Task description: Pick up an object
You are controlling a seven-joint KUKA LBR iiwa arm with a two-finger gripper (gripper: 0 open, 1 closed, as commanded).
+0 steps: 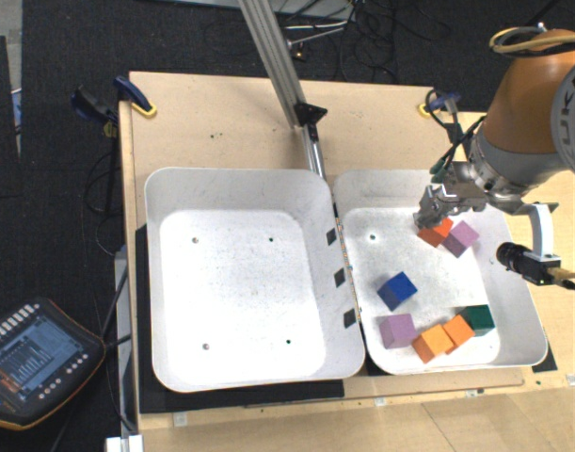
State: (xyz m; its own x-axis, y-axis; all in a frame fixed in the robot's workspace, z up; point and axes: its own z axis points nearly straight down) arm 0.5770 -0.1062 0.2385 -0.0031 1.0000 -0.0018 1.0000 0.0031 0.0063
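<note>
My gripper (432, 213) is low in the right bin (372, 192), near its far right part. It hangs right over a red-orange block (438, 234), whose top edge it hides. A light purple block (462, 238) lies against that block on its right. Nearer the front lie a blue cube (396, 290), a purple cube (396, 330), an orange block (436, 341) and a green block (478, 320). Nothing shows between the gripper and the bin floor except the red-orange block.
The left bin (165, 252) sits beside the right one, and black clips (342, 276) sit along their shared edge. A slanted metal pole (273, 50) comes down to the bench behind the bins. A teach pendant (33, 358) lies off the bench at lower left.
</note>
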